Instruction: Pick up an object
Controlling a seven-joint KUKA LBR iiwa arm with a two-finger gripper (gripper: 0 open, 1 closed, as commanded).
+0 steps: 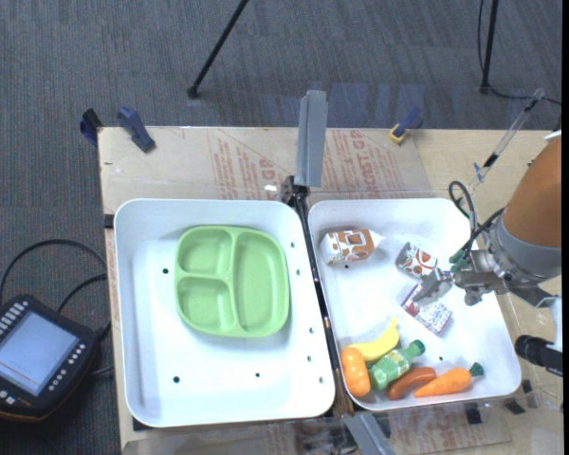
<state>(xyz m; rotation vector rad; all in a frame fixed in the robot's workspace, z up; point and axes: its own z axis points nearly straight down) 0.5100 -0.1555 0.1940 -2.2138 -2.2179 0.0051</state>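
Note:
My gripper reaches in from the right and hangs low over the right bin. It sits just above a flat silver and red packet and just below and right of a small red and white packet. A brown and white carton lies further left near the bin's back. Along the front edge lie a banana, an orange fruit, a green bottle, a red sausage and a carrot. I see nothing held in the gripper.
The left bin holds a green divided plate. A grey post stands behind the divider between the bins. A teach pendant lies on the floor at the left. Cables run beside the arm at the right.

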